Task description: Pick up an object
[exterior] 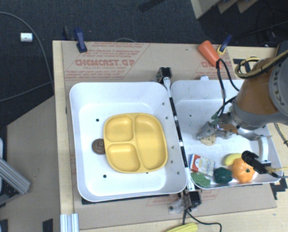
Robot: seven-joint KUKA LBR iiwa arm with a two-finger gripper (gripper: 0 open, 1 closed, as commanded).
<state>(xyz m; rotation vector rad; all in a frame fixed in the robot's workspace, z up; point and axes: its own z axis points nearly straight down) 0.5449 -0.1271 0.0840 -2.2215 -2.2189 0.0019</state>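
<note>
Cookie-like beige piece lies just under the hand in the right bin. Whether the hand is clenched, I cannot tell. Judged step: reaching to grasp; next comes closing squarely, then lifting.

Bench; two white bins.

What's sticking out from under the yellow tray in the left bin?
A small brown round object pokes out at the left edge of the yellow divided tray, lying on the left bin's floor. The tray covers the rest of it, so its full shape can't be judged.
</note>
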